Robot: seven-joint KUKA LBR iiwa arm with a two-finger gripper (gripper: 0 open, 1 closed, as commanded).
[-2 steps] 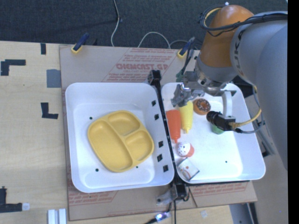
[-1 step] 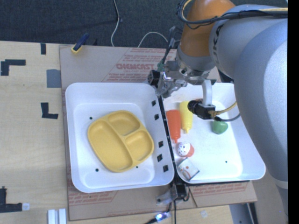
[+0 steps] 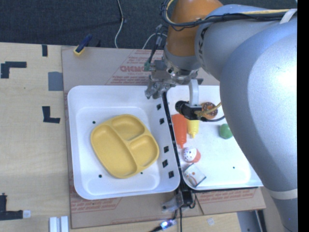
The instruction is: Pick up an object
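Red print runs across the cardboard sheet (image 3: pixel 126 69) under the bins, upside down from this angle and too faint to read. The arm (image 3: pixel 251 76) reaches in from the right, its orange band (image 3: pixel 189 23) over the far edge of the bins and the wrist pointing down. The gripper (image 3: pixel 157 92) hangs at the far end of the wall between the two bins; whether it is wide or narrow cannot be told, and nothing shows in it. The left bin (image 3: pixel 79 129) holds a yellow divided plate (image 3: pixel 124 145). The right bin (image 3: pixel 231 170) holds an orange carrot (image 3: pixel 179 129) along the dividing wall, a yellow bottle (image 3: pixel 193 128) just beside it, a green block (image 3: pixel 225 131), a brown round thing (image 3: pixel 208 110) and a white ball (image 3: pixel 189 154)
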